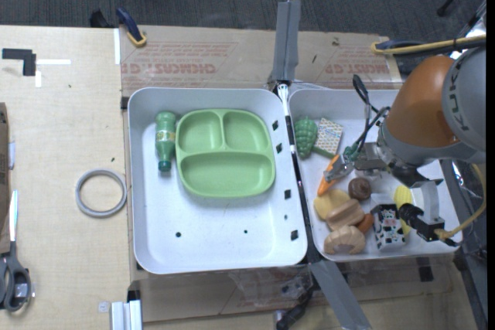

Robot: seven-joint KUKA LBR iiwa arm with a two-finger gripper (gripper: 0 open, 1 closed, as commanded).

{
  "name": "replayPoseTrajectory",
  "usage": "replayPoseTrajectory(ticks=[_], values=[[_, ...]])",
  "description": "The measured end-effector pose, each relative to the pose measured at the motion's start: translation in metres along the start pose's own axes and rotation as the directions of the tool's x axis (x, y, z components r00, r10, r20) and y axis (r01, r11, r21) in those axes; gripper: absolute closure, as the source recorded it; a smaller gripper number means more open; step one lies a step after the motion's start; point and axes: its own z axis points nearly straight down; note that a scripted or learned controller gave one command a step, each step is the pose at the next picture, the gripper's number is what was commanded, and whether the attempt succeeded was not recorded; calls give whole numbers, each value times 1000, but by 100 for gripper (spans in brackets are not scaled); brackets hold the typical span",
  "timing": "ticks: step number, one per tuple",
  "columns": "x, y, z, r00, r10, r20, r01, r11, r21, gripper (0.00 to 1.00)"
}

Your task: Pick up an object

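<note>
We see the gripper (349,164) low in the right bin (352,255), right of frame centre, over the orange carrot (332,166); whether it grips anything, we cannot tell. Just below sit a brown ball (360,188) and bread pieces (339,206). The green divided plate (226,152) lies in the left bin (216,239).

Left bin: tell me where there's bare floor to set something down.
The left white bin has bare floor in its whole front half, below the green divided plate. A narrow strip lies left of the green plastic bottle. The right white bin is crowded with toy food under the arm.
</note>
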Motion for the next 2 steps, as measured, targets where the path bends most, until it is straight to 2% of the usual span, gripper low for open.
replayPoseTrajectory(ticks=[1,2], values=[[3,-24,15,999,-51,-12,52,998,43,0],[2,-24,9,999,-47,-14,47,998,48,100]])
